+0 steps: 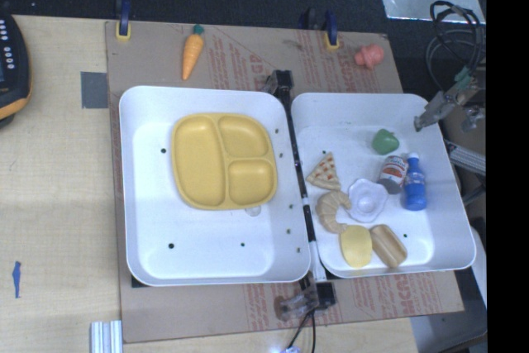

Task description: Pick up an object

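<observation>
With the tool [431, 113] poised at the right bin's [438, 256] far rim, its state impossible to tell, tightly clustered toys, blue bottle [414, 184] touching a small can [393, 173], risk a jostled, failed grab.

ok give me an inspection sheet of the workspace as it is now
surface: wooden bench under a cardboard sheet clamped at the far edge
job's things: right bin holds a pizza slice, croissant, white cup, yellow block, bread roll, blue bottle, small jar, green object
clutter: yellow divided plate in left bin; carrot and pink object on the cardboard
grippers: gripper over the right bin's far right corner
cables: black cables far right
surroundings: handheld controller at left edge
</observation>
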`<state>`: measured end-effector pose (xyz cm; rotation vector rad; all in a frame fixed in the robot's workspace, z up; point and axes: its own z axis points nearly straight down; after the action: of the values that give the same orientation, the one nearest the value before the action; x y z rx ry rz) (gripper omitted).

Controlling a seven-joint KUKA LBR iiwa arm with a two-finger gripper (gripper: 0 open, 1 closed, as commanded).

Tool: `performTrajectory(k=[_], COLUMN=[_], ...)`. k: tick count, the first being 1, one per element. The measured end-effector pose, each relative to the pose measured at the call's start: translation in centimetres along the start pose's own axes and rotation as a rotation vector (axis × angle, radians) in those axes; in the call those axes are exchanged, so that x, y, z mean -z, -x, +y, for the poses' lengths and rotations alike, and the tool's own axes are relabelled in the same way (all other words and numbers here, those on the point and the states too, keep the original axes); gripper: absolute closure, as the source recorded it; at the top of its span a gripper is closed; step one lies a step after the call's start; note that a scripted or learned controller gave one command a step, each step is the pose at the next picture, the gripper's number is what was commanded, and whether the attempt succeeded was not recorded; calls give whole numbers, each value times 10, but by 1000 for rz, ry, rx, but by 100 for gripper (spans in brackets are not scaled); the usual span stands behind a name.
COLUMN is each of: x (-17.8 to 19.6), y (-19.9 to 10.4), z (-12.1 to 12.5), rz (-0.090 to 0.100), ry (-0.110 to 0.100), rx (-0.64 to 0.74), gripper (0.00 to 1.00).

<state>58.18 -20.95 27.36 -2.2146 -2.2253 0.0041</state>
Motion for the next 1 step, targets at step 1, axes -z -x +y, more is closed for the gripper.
performTrajectory(k=[1], x=[-112], y=[-4], z=[49], rz=[0], ry=[-3], rx=[6], gripper=[0])
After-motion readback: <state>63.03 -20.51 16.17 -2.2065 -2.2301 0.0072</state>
